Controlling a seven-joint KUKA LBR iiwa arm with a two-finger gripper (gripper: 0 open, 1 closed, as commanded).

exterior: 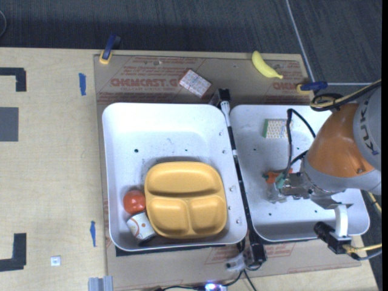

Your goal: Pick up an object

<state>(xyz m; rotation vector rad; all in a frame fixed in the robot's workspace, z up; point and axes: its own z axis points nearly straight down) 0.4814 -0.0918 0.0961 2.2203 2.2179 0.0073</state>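
Note:
In the left bin (121, 126) lies a big yellow compartment tray (185, 197), upside up, with a red-orange ball (133, 200) and a small white-and-orange toy (139, 225) at its left side. My gripper (280, 187) reaches down into the right bin (254, 217) near its middle, over a small orange-and-green object (273, 177) on the bin floor. The wrist hides the fingertips. A small green-and-white card (276, 128) lies at the back of the right bin.
A yellow banana (265, 65) and a patterned small box (194, 82) lie on the cardboard behind the bins. Blue clamps (109, 46) hold the cardboard corners. The grey arm with its orange band (339, 150) covers the right bin's right part.

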